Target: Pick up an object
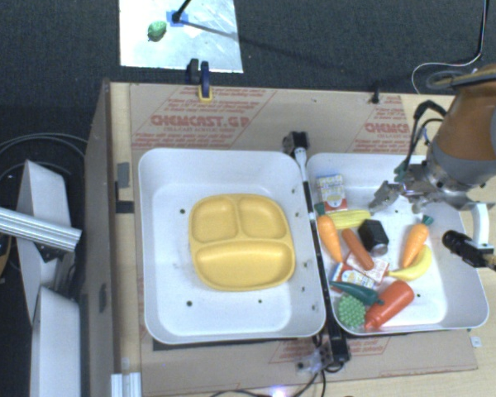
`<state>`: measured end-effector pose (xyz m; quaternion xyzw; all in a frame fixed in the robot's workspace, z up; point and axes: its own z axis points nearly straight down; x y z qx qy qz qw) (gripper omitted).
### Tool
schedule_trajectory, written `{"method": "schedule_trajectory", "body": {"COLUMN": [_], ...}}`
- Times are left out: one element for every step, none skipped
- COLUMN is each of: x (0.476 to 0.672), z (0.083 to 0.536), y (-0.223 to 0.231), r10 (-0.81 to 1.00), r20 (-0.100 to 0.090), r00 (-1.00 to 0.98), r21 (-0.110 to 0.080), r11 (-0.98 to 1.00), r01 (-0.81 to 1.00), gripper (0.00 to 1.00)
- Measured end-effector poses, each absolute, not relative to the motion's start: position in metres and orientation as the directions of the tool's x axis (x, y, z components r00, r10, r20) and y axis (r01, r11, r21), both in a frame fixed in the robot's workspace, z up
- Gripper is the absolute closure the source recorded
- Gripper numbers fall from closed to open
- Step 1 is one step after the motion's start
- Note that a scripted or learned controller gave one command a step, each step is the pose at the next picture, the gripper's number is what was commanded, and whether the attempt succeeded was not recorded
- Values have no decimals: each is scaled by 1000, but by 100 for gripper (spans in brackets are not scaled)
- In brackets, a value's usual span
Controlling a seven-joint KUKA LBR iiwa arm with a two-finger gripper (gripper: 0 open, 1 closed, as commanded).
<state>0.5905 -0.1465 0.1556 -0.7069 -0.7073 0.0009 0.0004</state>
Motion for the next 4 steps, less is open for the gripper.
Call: {"method": "schedule_trajectory", "body": {"x": [557, 589, 670, 598], "z": [84, 85, 194, 84], "y": [-121, -148, -177, -146], "r10": [1000, 1000, 1000, 1000], "r20": [0, -1, -2, 0], "r00": [-1, -1, -4, -2], "r21": [1, 3, 7, 1], "r11": [1, 1, 4, 2], "r01": [1000, 1000, 1000, 1000], "gripper": [0, 0, 0, 0]}}
